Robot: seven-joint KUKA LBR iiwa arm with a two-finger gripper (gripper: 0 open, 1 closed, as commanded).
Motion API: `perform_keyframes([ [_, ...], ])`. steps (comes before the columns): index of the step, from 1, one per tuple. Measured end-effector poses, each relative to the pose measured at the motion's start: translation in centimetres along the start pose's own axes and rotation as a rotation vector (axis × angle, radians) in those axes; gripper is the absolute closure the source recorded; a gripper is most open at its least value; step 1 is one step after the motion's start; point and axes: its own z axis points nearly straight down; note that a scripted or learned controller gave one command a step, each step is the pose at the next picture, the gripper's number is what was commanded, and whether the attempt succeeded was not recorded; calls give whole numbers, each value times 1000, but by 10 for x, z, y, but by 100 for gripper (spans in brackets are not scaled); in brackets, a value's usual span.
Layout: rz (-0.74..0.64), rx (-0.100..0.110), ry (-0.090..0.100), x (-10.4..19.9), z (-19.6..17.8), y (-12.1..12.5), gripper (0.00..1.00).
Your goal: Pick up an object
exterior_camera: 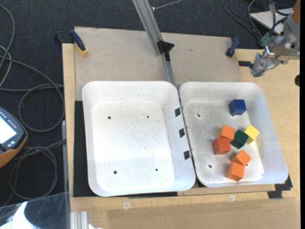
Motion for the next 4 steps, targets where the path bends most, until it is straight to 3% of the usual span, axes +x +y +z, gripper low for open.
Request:
perform_keyframes([
  [2,-4,9,4,86,10,-51,100],
  [4,-5,11,5,190,33,-76,100],
])
